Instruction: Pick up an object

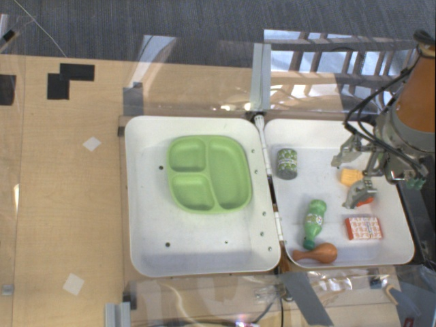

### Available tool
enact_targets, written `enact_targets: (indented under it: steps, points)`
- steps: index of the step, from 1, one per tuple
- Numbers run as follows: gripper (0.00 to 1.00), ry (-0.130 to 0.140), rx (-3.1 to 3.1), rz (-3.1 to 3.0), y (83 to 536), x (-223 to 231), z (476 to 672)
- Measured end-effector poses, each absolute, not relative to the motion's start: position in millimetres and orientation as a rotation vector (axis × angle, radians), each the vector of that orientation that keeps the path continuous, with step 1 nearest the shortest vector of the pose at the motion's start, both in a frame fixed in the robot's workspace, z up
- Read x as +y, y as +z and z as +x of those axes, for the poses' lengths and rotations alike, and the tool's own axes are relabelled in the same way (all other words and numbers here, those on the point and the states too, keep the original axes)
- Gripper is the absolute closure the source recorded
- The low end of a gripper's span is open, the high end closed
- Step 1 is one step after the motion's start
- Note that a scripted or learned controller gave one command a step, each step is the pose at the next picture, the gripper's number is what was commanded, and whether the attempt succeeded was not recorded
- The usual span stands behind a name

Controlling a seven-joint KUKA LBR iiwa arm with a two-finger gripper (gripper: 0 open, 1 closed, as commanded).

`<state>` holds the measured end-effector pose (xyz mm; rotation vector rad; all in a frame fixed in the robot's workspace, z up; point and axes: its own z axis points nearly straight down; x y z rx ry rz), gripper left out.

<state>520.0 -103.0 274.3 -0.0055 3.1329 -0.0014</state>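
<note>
The right bin (pixel 320 138) holds several small objects. A yellow block (pixel 350 177) lies near its right side. My gripper (pixel 354 177) hangs over that block, open, one fingertip (pixel 344 157) behind it and the other (pixel 361 196) in front, neither visibly touching it. A green-patterned can (pixel 287 163) stands at the bin's left. A green bottle (pixel 314 222) lies in the middle. A brown pear-shaped piece (pixel 317 253) rests against the front wall. A red and white box (pixel 362 227) lies at the front right.
The left bin (pixel 146 244) carries a green divided plate (pixel 208 173). A metal divider (pixel 262 162) runs between the bins. The arm and its cables (pixel 381 125) come in over the right bin's far right corner.
</note>
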Motion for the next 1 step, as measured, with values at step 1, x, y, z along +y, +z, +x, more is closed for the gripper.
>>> enact_targets:
  steps: [1]
  points:
    - [0.0, 0.002, 3.14, 0.194, 159.9, -157.6, 513.5]
